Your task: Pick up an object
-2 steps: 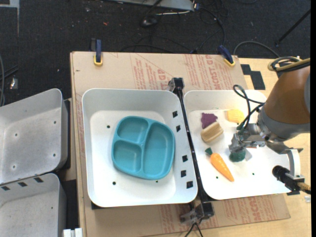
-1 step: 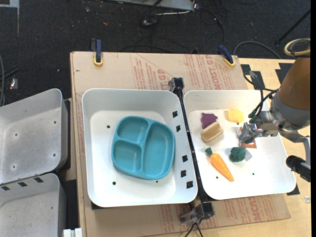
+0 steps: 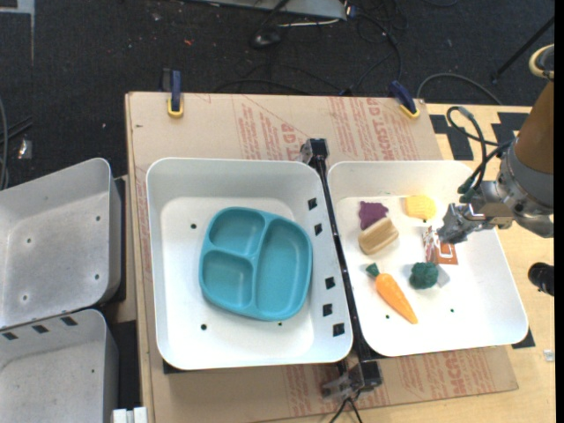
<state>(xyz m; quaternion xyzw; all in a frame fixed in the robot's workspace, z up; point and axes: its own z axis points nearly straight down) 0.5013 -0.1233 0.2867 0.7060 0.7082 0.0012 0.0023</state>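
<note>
Arm poised over right bin, pick not yet made.

Tabletop [image 3: 229, 122] is raw board; left bin [image 3: 176, 192] holds a glossy teal divided plate [image 3: 256, 263]. Right bin [image 3: 493, 315] holds small molded toy foods: orange carrot [image 3: 396, 297], tan bread slice [image 3: 378, 234], dark green lump [image 3: 424, 275], yellow piece [image 3: 419, 206], purple piece [image 3: 373, 211]. Gripper [image 3: 451, 227] hangs near the green lump, above a small red-white item [image 3: 443, 253]; whether the jaws are apart cannot be told. Best approach is probably a straight descent, centred on one rounded piece, clear of its neighbours.
</note>
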